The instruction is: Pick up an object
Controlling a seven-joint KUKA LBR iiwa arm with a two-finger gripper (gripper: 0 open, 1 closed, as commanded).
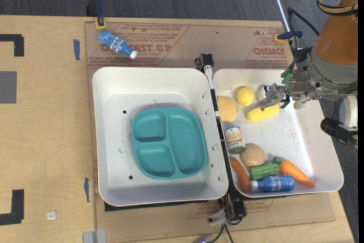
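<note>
The object to pick up could be any of the toy foods in the right bin. Nearest to us, along that bin's near edge, lies a blue bottle. Just beside it are an orange carrot, a green vegetable and a long red-orange piece. A little farther back sits a brown round bun, touching the green vegetable. Next comes a small can close to the bin's left wall.

The left bin holds a teal tray with three sections, lying flat in the middle.

Farther back in the right bin is a yellow corn cob. An orange-yellow round fruit sits by the left wall, and a yellow lemon is just beyond it.

The gripper comes in from the right and hangs right over the corn cob, at its far end. I cannot tell if its fingers are open or closed, or if they have hold of the corn.

Farthest away, on the brown board behind the left bin, lies a small blue bottle on its side.
</note>
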